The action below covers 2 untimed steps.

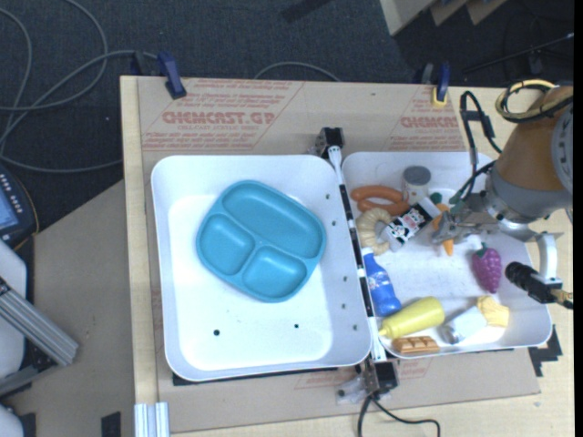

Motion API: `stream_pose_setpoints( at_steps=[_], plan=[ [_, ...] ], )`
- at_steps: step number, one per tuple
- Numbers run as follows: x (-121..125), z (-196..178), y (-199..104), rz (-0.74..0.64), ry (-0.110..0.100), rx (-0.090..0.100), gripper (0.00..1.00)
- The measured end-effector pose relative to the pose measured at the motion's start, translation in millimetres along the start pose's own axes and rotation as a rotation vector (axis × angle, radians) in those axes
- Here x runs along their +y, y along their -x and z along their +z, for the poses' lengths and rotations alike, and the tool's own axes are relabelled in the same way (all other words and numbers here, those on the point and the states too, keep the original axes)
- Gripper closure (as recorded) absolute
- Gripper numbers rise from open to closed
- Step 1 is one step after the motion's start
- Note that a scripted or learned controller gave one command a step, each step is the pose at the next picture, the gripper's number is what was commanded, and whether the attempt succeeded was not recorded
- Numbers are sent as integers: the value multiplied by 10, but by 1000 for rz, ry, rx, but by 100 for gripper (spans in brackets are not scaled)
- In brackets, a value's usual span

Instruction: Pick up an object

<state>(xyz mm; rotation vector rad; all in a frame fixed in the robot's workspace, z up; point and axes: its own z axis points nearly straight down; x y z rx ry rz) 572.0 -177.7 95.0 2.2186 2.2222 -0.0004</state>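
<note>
In the right bin (537,335), toys lie scattered: a glossy yellow bottle-shaped piece (413,318) near the front wall, a blue tube (379,283) along the left wall, a knobbly purple grape bunch (487,268), a black-and-white cow figure (408,226). Gripper (453,226) low over the bin's middle, just right of the cow; grip state cannot be told. Left bin (182,335) holds a smooth blue three-compartment plate (261,239).
</note>
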Motion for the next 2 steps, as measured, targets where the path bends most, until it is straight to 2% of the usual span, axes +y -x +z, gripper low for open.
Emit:
stream_pose_setpoints(
  at_steps=[1,2],
  plan=[
    [-22,34,-549,-3,-4,4,100],
    [191,-959,-1295,-6,9,2,100]
  ],
)
